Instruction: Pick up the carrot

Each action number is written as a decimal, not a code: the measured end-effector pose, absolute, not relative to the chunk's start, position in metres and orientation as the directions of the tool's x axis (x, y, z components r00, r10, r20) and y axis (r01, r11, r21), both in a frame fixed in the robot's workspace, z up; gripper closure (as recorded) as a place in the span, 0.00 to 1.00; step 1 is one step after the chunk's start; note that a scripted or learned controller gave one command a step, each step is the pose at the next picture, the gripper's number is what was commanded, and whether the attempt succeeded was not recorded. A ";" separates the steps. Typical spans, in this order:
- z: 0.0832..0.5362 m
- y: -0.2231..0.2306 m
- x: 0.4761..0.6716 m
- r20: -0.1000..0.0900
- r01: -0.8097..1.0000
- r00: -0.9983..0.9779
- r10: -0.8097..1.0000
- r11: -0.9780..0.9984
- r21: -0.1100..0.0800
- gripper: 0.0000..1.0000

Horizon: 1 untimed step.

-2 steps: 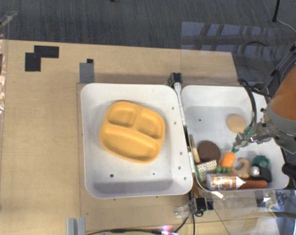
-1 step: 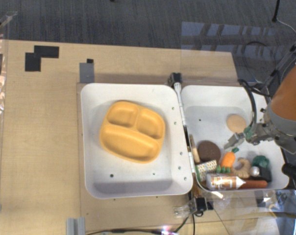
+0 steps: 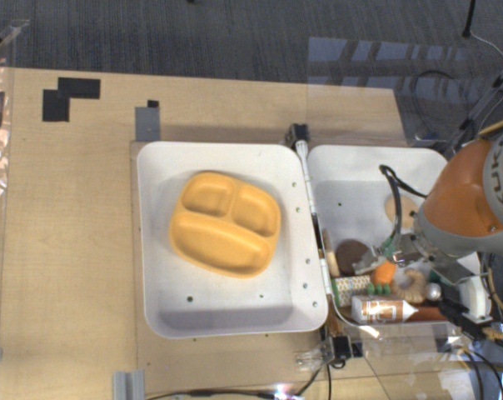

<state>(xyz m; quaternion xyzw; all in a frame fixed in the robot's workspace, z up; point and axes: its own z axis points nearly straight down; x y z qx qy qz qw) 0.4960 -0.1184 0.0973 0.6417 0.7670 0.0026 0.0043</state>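
Observation:
The carrot (image 3: 385, 272), a small orange piece with a green top, lies in the front part of the right bin (image 3: 351, 182) among other items. My gripper (image 3: 391, 259) hangs low right over it, at the end of the grey arm with the orange band (image 3: 464, 194), which reaches in from the right. The wrist covers part of the carrot's far side. Whether the carrot is touched or held cannot be made out.
A yellow divided plate (image 3: 226, 223) sits in the left bin (image 3: 176, 315). Around the carrot are a brown round object (image 3: 349, 253), a green-and-white packet (image 3: 351, 287), a lying bottle (image 3: 386, 310) and a beige item (image 3: 415, 284). A black cable (image 3: 393, 186) loops over the right bin.

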 end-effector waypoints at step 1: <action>0.106 -0.117 0.500 -0.003 0.983 -0.182 0.983 0.182 0.015 1.00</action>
